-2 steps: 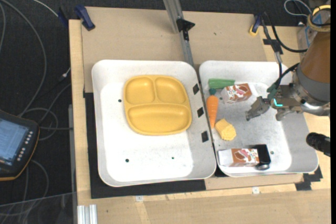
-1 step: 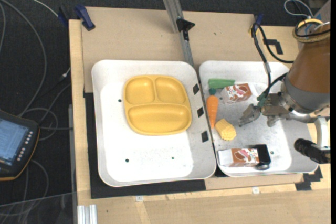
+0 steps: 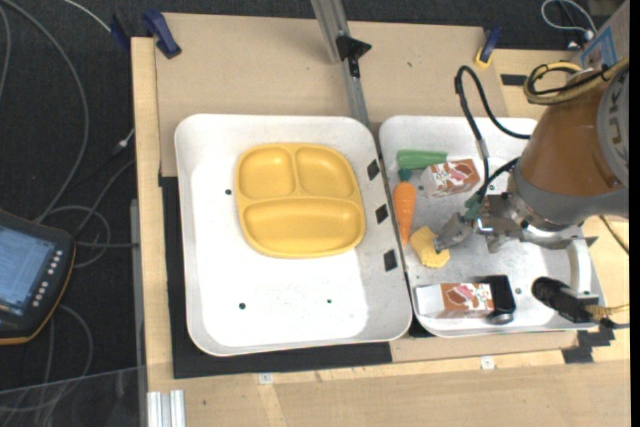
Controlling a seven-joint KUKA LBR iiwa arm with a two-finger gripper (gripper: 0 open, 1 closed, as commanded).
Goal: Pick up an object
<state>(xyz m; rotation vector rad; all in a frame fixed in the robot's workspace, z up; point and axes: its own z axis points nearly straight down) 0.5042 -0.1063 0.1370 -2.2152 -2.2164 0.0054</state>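
Arm: grey, orange-banded, reaching in from the right and bent low over the right white bin (image 3: 500, 127). Gripper (image 3: 463, 227) sits mid-bin, pointing left; its opening cannot be told, nothing seen in its hold.

Contents, right bin:
- yellow soft wedge (image 3: 430, 249), just beside the gripper on its left
- orange toy carrot (image 3: 403, 206), along the left wall
- green plastic piece (image 3: 420, 159) and red-and-white packet (image 3: 454, 177), at the far side
- second red-and-white packet (image 3: 461, 297), against the near rim

Left white bin (image 3: 205, 255): yellow three-compartment plate (image 3: 298, 198) at its far half; near half open.
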